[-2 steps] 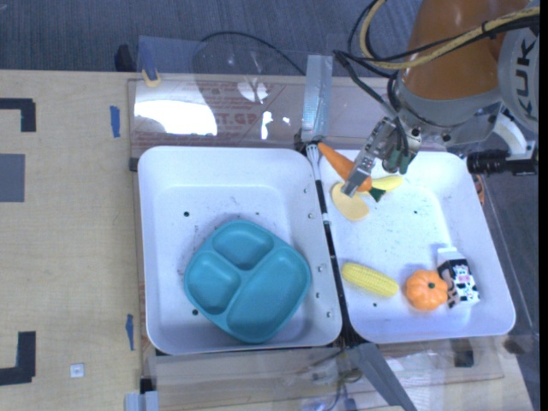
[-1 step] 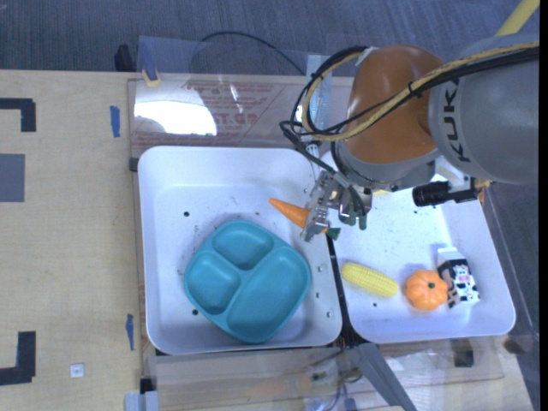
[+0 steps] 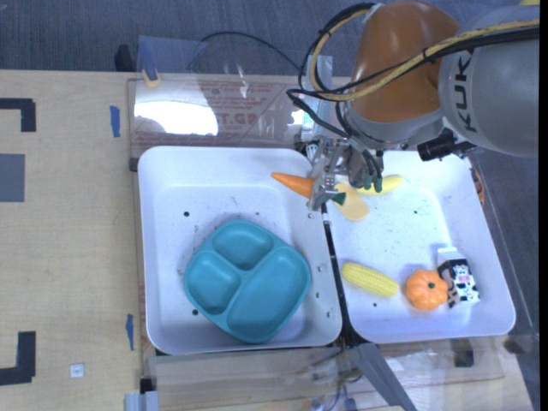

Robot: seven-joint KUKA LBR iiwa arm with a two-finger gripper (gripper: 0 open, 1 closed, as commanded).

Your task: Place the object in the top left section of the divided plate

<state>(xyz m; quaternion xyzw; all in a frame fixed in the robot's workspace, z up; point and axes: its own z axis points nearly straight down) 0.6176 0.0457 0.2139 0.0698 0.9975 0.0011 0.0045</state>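
The hand (image 3: pixel 324 191) grips the toy carrot (image 3: pixel 293 183) by its thick right end, above the divider between the bins. It looks light, stiff and smooth; the teal divided plate (image 3: pixel 248 279) sits near-left
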